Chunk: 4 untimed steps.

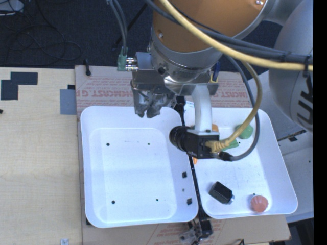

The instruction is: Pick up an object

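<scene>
My gripper [149,106] hangs under the big orange-banded wrist, over the far edge of the left bin [97,137], near its back right corner. Nothing is visible in it from this angle. In the right bin [278,157], a small black block [220,192] lies near the front. A pink-red round piece [259,203] sits in the front right corner. A green object [246,131] lies toward the back. Beside it an orange object [215,128] peeks out from behind the robot's bracket. All of these lie well to the right of the gripper.
The two white bins meet at a dark seam [193,177] down the middle. Brown cardboard [102,88] lies under the bins, and a pale wooden bench top [36,152] spreads to the left. The arm's bulk and cables hang over the back of the right bin.
</scene>
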Tool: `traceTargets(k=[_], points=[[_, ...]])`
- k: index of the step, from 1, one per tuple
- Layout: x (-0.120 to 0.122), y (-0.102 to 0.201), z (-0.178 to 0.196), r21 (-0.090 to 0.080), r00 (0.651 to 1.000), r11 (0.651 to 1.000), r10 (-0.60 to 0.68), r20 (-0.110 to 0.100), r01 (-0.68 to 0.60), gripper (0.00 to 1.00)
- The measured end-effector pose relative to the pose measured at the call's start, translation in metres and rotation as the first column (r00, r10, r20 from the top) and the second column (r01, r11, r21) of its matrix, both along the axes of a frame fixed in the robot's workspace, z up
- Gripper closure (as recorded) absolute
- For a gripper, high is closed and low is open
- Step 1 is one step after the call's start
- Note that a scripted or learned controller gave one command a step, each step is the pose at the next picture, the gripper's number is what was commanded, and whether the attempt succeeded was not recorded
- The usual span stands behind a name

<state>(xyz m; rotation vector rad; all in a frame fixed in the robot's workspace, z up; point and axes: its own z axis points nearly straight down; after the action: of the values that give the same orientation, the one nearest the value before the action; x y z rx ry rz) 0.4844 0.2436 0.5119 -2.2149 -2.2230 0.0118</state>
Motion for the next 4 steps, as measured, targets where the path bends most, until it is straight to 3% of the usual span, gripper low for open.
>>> traceTargets(k=[1,2,4], points=[[0.062,0.0,0.026,0.001,1.0,1.0,-0.005,0.007,0.005,1.0],[0.06,0.0,0.035,-0.001,1.0,1.0,-0.003,0.0,0.003,1.0],[0.103,0.0,0.024,0.0,1.0,1.0,-0.004,0.004,0.004,1.0]])
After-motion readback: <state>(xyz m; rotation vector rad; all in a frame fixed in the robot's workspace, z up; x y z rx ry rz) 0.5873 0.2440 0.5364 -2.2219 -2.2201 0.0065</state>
